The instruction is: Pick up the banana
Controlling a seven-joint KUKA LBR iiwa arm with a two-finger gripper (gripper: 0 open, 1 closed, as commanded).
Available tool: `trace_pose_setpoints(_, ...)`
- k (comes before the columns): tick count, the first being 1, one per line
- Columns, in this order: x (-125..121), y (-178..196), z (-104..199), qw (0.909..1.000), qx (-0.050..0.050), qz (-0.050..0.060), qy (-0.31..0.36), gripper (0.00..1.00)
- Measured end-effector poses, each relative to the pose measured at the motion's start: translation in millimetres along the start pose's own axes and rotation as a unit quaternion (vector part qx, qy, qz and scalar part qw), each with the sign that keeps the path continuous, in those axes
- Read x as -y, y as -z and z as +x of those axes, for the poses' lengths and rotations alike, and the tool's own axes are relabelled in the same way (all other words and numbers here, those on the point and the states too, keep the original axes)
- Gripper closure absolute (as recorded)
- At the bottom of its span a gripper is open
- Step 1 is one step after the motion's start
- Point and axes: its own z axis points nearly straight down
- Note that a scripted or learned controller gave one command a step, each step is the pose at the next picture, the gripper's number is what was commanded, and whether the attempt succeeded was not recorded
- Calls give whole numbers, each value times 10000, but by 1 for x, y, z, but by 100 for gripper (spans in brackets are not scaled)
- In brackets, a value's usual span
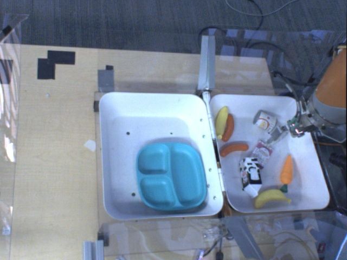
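Note:
A yellow banana (pixel 271 198) lies near the front edge of the right bin (pixel 320 199). A second yellow banana-shaped piece (pixel 220 121) lies against that bin's left wall at the back. My gripper (pixel 281 134) reaches in from the right and hangs over the bin's back half, between a small white carton (pixel 264 121) and a crumpled packet (pixel 263 148). It is well away from both yellow pieces, and I see nothing held in it.
The right bin also holds two brown sausages (pixel 229 127) (pixel 234 148), a black-and-white milk carton (pixel 250 173) and an orange carrot (pixel 287 169) just above the front banana. A blue divided tray (pixel 171 176) sits in the left bin (pixel 114 145).

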Motion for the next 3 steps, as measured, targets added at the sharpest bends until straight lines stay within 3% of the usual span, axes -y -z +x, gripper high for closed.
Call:
trace_pose_setpoints(1, 53, -8, 17, 9986, -5, 6, 533, 0)
trace_pose_setpoints(2, 63, -52, 47, 9979, 89, -92, 627, 0)
trace_pose_setpoints(3, -6, 14, -1, 9921, -2, -1, 1258, 0)
